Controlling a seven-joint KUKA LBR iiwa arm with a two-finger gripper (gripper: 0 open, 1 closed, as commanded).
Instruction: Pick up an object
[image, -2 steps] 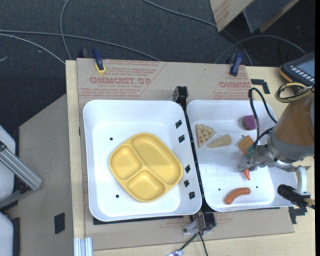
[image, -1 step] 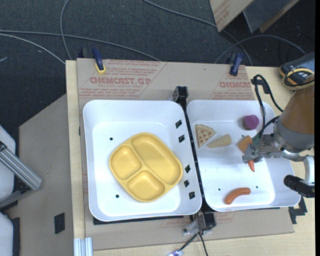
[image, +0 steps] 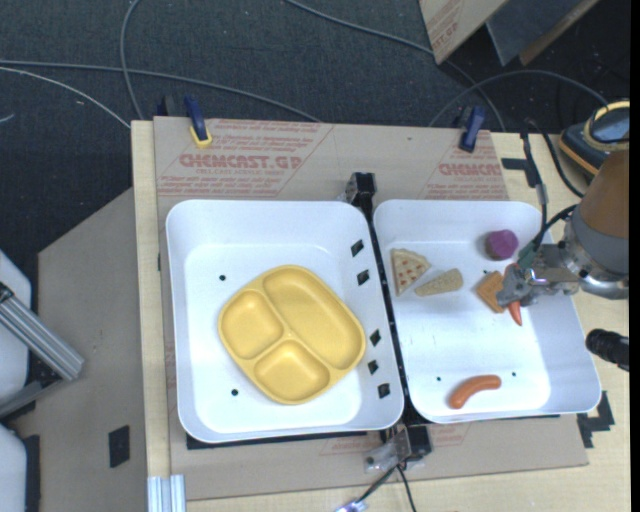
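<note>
In the right bin (image: 560, 390) lie a tan waffle wedge (image: 408, 269), a pale bread slice (image: 440, 283), a purple ball (image: 501, 243), an orange chunk (image: 489, 292), a small red-orange carrot (image: 516, 314) and an orange sausage (image: 473, 390). My gripper (image: 527, 283) hangs low at the bin's right side, right beside the orange chunk and just above the carrot. The wrist hides what lies directly under it. I see nothing lifted off the bin floor.
The left bin (image: 190, 300) holds a yellow three-compartment plate (image: 290, 333). A black divider with clips (image: 375, 300) runs between the bins. The arm (image: 605, 230) enters from the right over the right bin's rim. Blue clamps (image: 199, 125) hold the board's far edge.
</note>
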